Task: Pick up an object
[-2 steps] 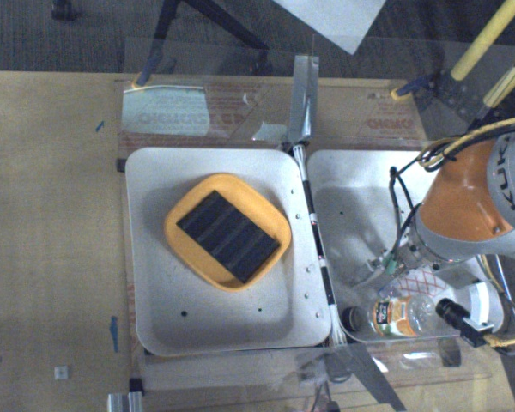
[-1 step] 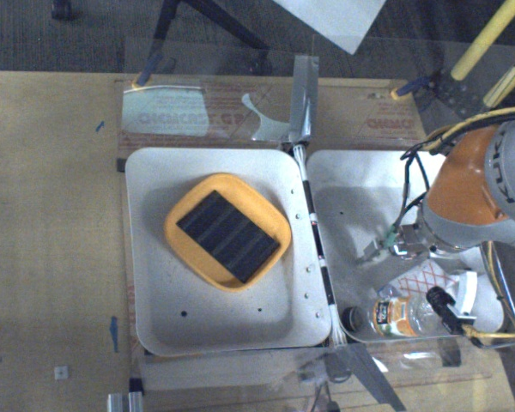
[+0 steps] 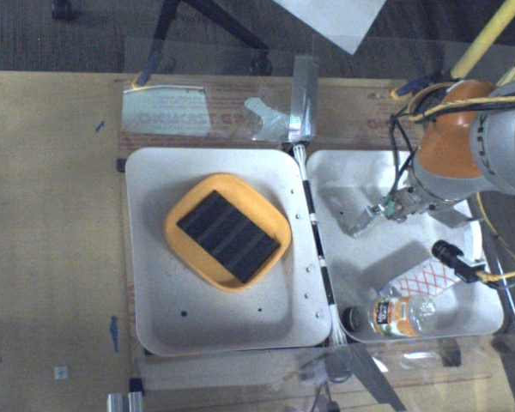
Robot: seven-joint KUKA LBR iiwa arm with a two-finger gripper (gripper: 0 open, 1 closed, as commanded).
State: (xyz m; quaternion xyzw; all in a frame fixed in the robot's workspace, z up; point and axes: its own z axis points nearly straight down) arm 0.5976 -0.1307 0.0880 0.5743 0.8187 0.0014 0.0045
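A yellow-orange rounded square object [image 3: 227, 230] with a black ribbed panel on top lies in the left bin [image 3: 154, 316]. In the right bin [image 3: 352, 178], a clear plastic bottle [image 3: 395, 313] with an orange label and a black cap lies on its side near the front edge. Just behind the bottle is a pale piece with a red grid pattern [image 3: 429, 277]. My gripper [image 3: 360, 221] hangs over the middle of the right bin, pointing left, above the bare floor and well behind the bottle. Nothing shows in it.
The arm with its orange band [image 3: 451, 140] enters from the right over the right bin's back corner. A divider rail [image 3: 313, 230] separates the two bins. Taped plastic [image 3: 167, 110] lies on the bench behind the left bin.
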